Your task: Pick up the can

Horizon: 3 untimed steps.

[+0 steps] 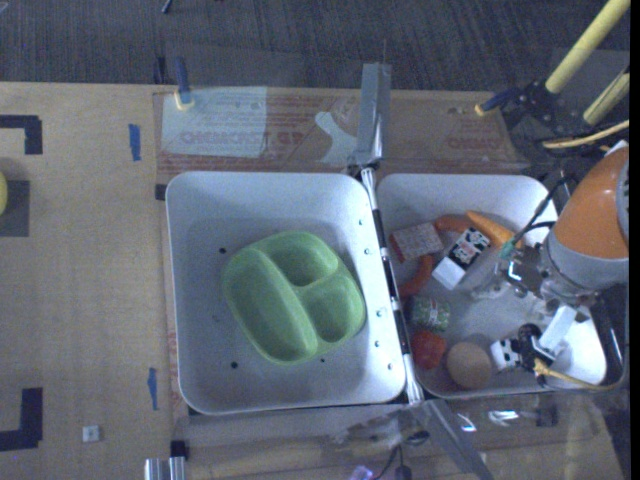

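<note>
The can (432,314) is small, with a green and red label, and sits in the right bin (520,190) near its left wall. My gripper (503,274) hangs over the middle of the same bin, to the right of the can and a little farther back, apart from it. Nothing shows between its fingers. The grey arm with its orange band (592,230) comes in from the right edge above the bin.
Around the can lie a red fruit (428,349), a tan ball (468,365), a red stick (418,274), a white and black carton (460,254), an orange carrot (491,227) and a red-printed card (415,240). The left bin (200,208) holds a green divided plate (293,295).
</note>
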{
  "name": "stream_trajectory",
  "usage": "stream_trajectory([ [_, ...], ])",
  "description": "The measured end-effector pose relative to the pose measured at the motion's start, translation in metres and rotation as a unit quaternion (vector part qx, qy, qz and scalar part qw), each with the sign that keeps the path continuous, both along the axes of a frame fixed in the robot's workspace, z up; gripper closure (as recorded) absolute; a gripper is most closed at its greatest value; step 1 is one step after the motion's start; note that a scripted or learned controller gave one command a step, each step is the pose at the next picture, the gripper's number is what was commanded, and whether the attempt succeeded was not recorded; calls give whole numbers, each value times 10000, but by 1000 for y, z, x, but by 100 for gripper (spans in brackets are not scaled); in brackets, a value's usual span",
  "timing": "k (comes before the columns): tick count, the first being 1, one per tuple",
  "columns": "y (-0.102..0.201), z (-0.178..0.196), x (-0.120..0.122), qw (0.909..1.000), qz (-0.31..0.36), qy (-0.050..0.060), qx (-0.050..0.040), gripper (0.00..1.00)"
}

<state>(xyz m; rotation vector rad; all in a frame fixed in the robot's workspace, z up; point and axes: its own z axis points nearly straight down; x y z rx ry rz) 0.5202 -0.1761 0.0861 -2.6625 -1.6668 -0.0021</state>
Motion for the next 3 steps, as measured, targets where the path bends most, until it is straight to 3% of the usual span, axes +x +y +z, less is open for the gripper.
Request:
stream_trajectory([
  [1, -21, 0, 24, 9969, -767, 44, 136, 0],
  [2, -24, 10, 25, 9972, -750, 12, 75, 100],
  [3, -11, 92, -23, 10000, -7, 16, 3, 100],
])
